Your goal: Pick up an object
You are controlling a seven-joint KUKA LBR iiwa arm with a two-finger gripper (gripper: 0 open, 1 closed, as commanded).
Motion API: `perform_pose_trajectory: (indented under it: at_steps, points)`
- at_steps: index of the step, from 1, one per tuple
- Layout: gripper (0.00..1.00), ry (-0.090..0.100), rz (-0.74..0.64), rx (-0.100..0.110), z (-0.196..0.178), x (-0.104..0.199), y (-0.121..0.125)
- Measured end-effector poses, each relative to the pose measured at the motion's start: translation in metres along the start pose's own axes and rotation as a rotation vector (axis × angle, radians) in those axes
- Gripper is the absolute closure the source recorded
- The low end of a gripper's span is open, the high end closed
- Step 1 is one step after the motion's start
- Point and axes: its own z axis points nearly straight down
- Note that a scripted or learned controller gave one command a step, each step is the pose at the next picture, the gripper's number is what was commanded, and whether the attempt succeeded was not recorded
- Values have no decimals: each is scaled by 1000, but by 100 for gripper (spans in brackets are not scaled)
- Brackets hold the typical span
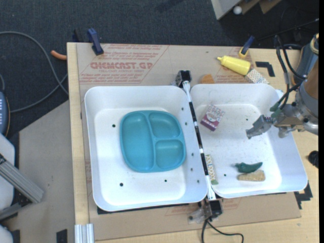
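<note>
Nearest me, a green piece (249, 166) and tan block (251, 176) lie touching in the right bin (296, 178) — likeliest pickings — while the tool (258, 127) hovers above them, holding nothing that I can see, its opening impossible to judge from here.

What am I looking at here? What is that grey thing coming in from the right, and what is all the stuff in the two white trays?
One camera looks down at a slant on a bench. The grey thing is a robot arm; its gripper, a two-finger claw, sits over the right bin. Nothing shows between its fingers. Its job is to pick up an object. The left bin holds a blue divided plate. The right bin holds a small purple-and-white packet, a dark green piece and a tan block beside it. A yellow bottle-like toy lies on the board behind the bins.
</note>
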Motion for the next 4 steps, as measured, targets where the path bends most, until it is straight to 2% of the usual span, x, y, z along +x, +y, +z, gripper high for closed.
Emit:
perform_pose_trajectory:
  at_steps: [1,2,3,4]
  points:
    - [0,1,1,2,122,-3,-10]
    - [0,1,1,1,179,0,-10]
    - [100,0,2,0,170,0,-10]
    - [0,0,2,0,170,0,-10]
